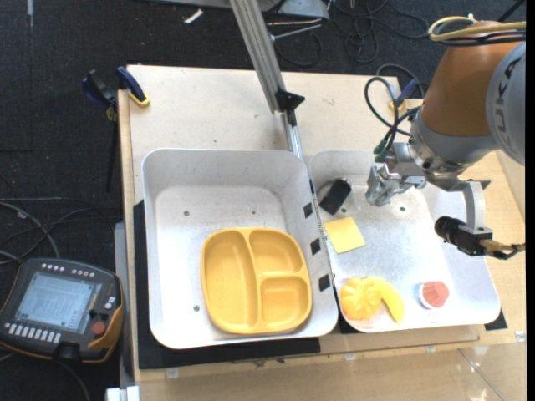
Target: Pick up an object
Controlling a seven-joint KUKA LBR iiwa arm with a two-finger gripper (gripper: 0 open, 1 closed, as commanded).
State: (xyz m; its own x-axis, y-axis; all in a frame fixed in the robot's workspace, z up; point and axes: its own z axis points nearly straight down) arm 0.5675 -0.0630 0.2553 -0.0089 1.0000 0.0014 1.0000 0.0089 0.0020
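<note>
Camera view: glossy three-compartment yellow plate (256,280).

The arm (468,90) enters from the right side of the camera view, its broad orange band sitting up and to the right of the tool, with grey casing beyond that at the frame's edge. Below the band a grey wrist section narrows down and leftward to the tool (380,192), which points down and slightly left. Cables loop up and to the left of the tool along the wrist, and a black bracketed fitting hangs off the wrist, below and right of the tool.
</note>
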